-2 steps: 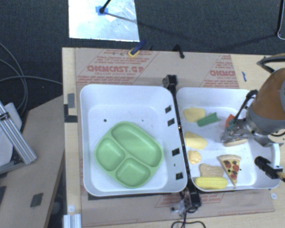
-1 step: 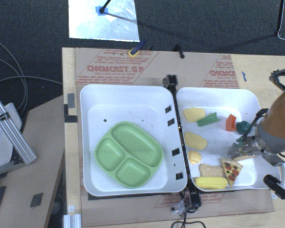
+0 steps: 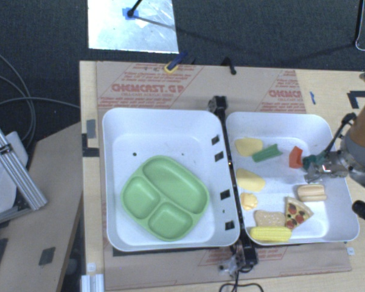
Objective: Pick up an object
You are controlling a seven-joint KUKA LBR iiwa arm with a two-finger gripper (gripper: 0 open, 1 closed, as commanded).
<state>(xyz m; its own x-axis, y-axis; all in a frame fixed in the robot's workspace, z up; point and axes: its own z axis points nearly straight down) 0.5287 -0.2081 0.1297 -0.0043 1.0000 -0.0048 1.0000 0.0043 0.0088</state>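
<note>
Several toy foods crowd your right bin (image 3: 328, 126), so your tool (image 3: 318, 170) hangs low among them, whether spread or closed I cannot tell, between the red piece (image 3: 295, 157) and hot dog bun (image 3: 311, 192), with the pizza slice (image 3: 297, 212) nearby hemming any approach.

The brown board (image 3: 170, 84) under the bins reads "CHEMCAST GP" in red, repeated at right.

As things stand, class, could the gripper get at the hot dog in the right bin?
Probably yes: the gripper sits just above the hot dog, with nothing between; the pizza slice lies below it.
</note>
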